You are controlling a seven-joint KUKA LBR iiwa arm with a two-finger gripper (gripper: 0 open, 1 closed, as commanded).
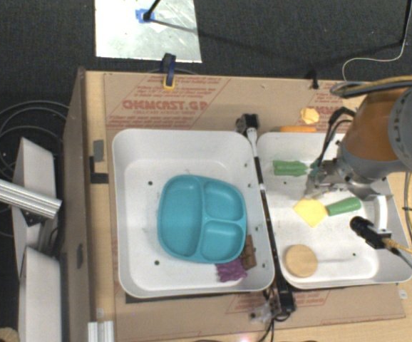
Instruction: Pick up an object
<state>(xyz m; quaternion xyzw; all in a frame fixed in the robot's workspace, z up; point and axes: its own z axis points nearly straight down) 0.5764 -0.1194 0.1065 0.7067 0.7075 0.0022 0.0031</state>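
The gripper [318,180] hangs low in the right bin [388,276], its tip just above the yellow block [310,211]; whether it is spread or closed, or has anything in its grasp, cannot be told from this angle. Just right of the block lies a green piece [344,206], a second green piece [289,167] sits further back to the left, and a round tan disc [301,260] rests near the front. The yellow block looks light, stiff and dry, so a pinch across its flat sides should suit. The left bin [131,212] holds a teal divided plate [202,219].
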